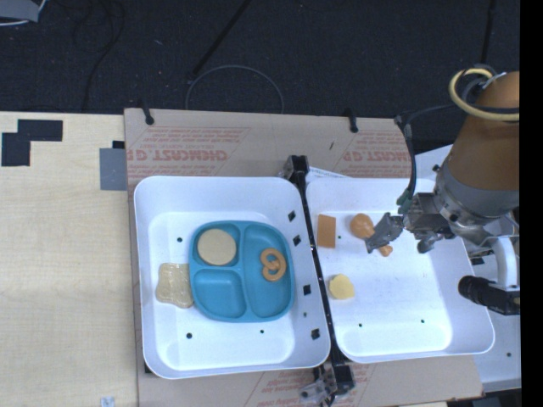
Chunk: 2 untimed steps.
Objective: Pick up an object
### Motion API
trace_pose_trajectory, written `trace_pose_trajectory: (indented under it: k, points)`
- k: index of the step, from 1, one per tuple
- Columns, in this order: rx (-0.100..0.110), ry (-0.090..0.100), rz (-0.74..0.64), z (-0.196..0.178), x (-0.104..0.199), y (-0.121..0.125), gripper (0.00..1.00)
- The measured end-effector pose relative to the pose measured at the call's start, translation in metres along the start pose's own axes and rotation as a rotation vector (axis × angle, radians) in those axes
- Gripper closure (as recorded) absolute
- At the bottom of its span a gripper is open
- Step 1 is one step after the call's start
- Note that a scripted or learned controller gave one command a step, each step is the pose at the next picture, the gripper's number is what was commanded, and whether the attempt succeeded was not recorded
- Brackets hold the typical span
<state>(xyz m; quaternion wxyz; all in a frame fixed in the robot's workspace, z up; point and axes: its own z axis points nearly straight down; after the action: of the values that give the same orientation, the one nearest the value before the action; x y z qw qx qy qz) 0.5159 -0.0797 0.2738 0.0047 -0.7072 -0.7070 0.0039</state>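
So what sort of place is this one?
Probably a robot lab's pick-and-place bench: two white bins side by side on cardboard, toy food on a blue tray, and a robot arm reaching in, cables on the dark floor.

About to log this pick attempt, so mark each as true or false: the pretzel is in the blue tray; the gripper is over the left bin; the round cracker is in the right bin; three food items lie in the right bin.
1. The pretzel lies in the blue tray. True.
2. The gripper is over the left bin. False: it is over the right bin.
3. The round cracker is in the right bin. False: it is in the tray.
4. The orange block, orange ball and yellow piece lie in the right bin. True.
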Motion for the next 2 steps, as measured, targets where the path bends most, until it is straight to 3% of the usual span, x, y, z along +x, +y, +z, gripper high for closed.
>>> trace_pose_trajectory:
  k: [1,2]
  points:
    - [-0.01,-0.001,-0.001,-0.005,0.0,0.002,0.0]
    - [-0.002,0.0,0.0,0.06,0.002,0.002,0.0]
